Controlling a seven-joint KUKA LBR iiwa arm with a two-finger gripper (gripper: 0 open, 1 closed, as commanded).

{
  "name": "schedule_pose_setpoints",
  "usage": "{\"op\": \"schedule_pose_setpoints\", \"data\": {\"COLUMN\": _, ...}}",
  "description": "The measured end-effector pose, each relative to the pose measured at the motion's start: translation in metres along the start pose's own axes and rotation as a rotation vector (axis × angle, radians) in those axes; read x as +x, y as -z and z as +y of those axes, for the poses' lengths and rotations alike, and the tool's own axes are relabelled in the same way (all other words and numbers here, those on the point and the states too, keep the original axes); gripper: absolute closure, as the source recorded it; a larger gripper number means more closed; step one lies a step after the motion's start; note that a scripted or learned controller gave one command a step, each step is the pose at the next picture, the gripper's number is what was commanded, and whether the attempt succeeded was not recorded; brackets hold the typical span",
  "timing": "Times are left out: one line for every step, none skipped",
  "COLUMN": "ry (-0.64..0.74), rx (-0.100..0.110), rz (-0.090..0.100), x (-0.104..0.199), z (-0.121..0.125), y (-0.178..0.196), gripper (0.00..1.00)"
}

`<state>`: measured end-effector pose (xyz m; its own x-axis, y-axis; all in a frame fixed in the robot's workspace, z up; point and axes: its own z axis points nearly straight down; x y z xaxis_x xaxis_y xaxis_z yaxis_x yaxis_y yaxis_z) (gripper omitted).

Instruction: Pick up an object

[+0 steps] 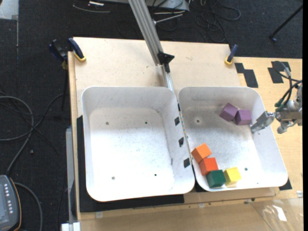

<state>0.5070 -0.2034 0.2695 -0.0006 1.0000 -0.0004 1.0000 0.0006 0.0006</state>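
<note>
While my gripper hangs over the right bin's right wall, I cannot tell from here how it is set. Nearest in that bin, at its near left, a green block and a yellow block touch, with two orange blocks just behind them in a row running near-right to far-left. Farther back, two purple blocks sit touching, just left of my gripper. My arm enters from the right, low and roughly level.

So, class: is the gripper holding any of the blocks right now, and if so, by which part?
Nothing is held. The gripper sits at the right bin's right rim, beside the purple blocks, with nothing between its jaws.
</note>
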Motion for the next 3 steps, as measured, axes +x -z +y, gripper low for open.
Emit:
{"op": "schedule_pose_setpoints", "data": {"ry": 0.006, "rx": -0.002, "rz": -0.001, "x": 0.01, "z": 0.077, "y": -0.024, "gripper": 0.0}}
{"op": "schedule_pose_setpoints", "data": {"ry": 0.002, "rx": -0.018, "rz": -0.006, "x": -0.018, "z": 0.14, "y": -0.146, "gripper": 0.0}}
{"op": "schedule_pose_setpoints", "data": {"ry": 0.0, "rx": -0.021, "rz": -0.009, "x": -0.013, "z": 0.14, "y": -0.152, "gripper": 0.0}}
